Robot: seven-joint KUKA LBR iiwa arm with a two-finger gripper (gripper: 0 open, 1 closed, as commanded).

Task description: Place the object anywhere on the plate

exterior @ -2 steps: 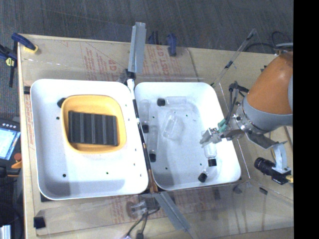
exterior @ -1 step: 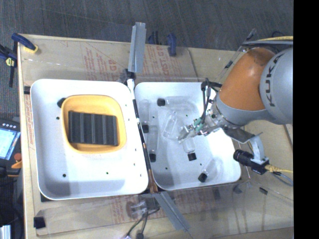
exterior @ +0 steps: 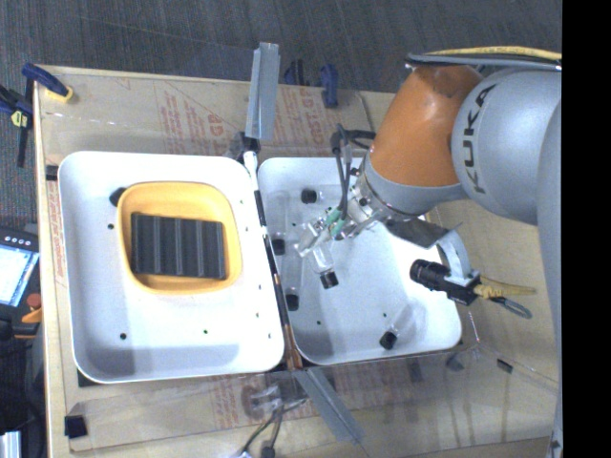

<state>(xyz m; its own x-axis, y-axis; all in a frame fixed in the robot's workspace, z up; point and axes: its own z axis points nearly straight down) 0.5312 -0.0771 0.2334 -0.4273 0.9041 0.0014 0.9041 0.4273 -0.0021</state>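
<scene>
From the camera above the table (exterior: 143, 93), I see two white bins side by side. The left bin (exterior: 86, 284) holds a yellow plate (exterior: 179, 195) with rounded corners, set towards the far side of the bin. The dark ribbed slab (exterior: 179, 246) lies flat on that plate, inside the yellow rim on every side. Its ridges run away from the camera, and none of it hangs over onto the white floor of the bin.

My arm (exterior: 477, 151) comes in from the right — the orange band and grey casing sit over the far right corner of the right bin (exterior: 420, 337). My gripper (exterior: 321, 240) is low over the middle of that bin, near the wall the two bins share and well apart from the plate and the slab. It is pale and partly see-through against the white floor, so I cannot tell whether it is wide or narrow, and I see nothing clearly held in it.

A small green bit (exterior: 335, 220) shows right at the gripper — whether it belongs to me or is a loose thing I cannot tell. Several small black pieces (exterior: 327, 279) dot the floor of the right bin: one just beside the gripper, one further back, two along the shared wall and one near the front.
</scene>
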